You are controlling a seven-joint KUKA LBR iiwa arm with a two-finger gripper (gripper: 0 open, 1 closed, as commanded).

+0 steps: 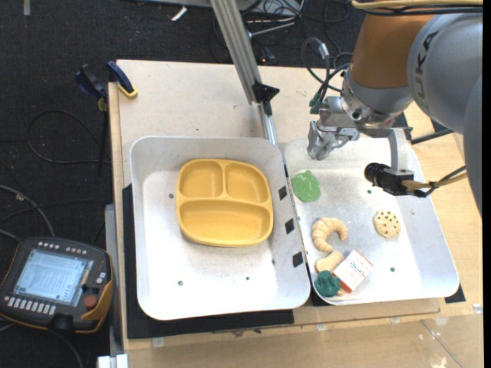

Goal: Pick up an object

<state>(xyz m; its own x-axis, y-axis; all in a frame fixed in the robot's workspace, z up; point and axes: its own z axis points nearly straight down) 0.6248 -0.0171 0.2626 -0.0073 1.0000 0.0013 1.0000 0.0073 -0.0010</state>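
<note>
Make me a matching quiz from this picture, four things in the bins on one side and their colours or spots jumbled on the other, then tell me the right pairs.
Things:
1. divided tray
2. cookie
3. leafy toy
4. croissant

Descriptions:
A. green, in the right bin just below the claw
B. yellow, alone in the left bin
C. pale and curved, middle of the right bin
D. round with dark specks, toward the right bin's right side

Pairs: 1-B, 2-D, 3-A, 4-C
</note>
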